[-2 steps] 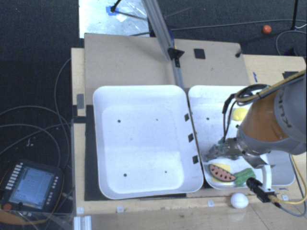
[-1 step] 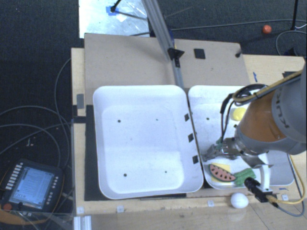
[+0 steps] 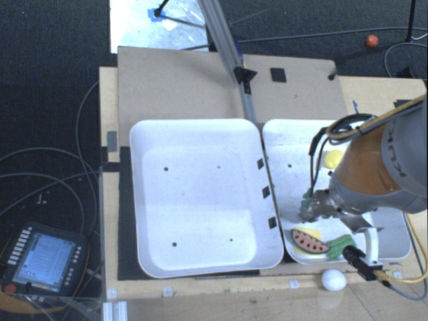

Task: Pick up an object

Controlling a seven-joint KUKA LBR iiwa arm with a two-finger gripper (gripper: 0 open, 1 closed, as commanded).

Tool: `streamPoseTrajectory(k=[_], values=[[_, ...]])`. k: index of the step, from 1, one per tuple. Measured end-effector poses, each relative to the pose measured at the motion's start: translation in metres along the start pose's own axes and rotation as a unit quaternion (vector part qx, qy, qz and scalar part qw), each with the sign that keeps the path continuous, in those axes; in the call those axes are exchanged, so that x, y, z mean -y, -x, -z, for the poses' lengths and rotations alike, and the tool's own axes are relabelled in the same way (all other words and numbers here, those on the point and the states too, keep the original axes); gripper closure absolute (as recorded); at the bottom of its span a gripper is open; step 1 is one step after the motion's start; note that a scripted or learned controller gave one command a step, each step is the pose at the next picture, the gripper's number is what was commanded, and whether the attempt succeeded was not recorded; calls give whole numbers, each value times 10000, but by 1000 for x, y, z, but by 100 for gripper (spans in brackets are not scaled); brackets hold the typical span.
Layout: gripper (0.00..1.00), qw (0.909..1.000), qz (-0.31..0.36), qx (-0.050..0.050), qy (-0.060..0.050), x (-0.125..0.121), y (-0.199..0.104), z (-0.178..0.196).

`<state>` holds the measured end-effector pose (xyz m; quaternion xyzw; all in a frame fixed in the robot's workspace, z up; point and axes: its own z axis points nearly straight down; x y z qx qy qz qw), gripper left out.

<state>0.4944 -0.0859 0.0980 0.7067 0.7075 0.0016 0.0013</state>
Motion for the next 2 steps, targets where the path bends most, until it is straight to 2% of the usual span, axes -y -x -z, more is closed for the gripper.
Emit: streamPoseTrajectory(k=[1, 2], values=[[0, 10000, -1, -2, -3, 0, 0, 0], [0, 10000, -5, 2, -13, 1, 5, -11]])
